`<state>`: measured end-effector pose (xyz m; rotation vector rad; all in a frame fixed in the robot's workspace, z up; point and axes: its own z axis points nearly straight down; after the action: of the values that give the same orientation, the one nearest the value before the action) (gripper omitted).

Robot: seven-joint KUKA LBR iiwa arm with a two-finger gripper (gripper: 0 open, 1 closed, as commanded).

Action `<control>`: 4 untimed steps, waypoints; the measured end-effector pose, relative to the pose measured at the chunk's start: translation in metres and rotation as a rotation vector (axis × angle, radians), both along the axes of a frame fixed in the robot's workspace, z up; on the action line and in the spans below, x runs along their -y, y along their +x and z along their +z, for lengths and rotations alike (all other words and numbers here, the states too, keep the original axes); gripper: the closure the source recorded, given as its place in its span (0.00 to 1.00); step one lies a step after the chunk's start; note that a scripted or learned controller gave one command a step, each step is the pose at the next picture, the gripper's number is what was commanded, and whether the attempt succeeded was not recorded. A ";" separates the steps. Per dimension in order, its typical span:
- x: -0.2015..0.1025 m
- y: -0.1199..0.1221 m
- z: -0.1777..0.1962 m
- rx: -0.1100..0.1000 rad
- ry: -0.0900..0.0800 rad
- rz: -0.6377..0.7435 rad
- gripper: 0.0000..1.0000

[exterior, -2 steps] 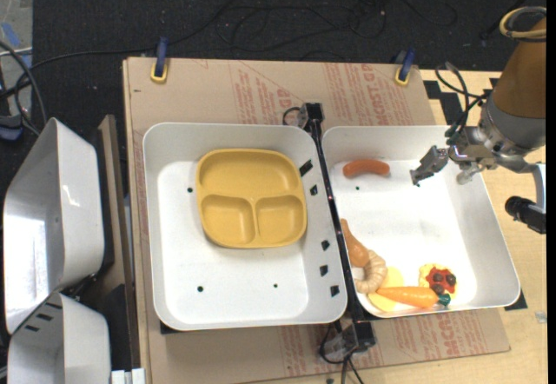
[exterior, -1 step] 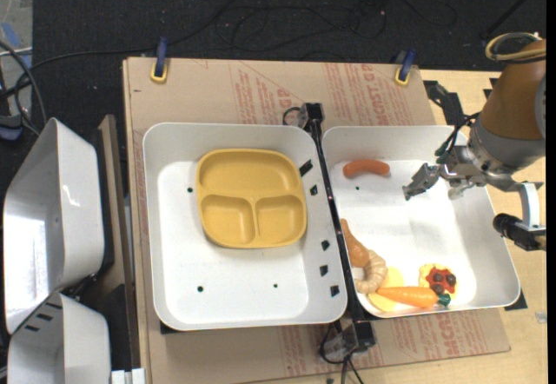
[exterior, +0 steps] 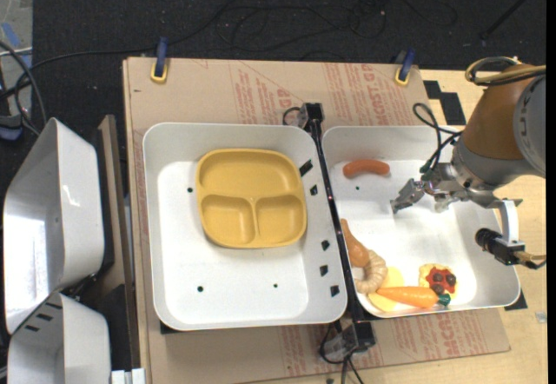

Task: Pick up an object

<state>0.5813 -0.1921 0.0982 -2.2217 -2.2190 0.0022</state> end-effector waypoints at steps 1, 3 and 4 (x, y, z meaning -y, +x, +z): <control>0.000 0.001 0.013 0.004 -0.001 0.000 1.00; -0.001 0.013 0.117 0.006 -0.002 0.005 1.00; -0.002 0.015 0.158 0.006 -0.002 0.005 1.00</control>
<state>0.5962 -0.1901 0.2566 -2.2199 -2.2282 -0.0022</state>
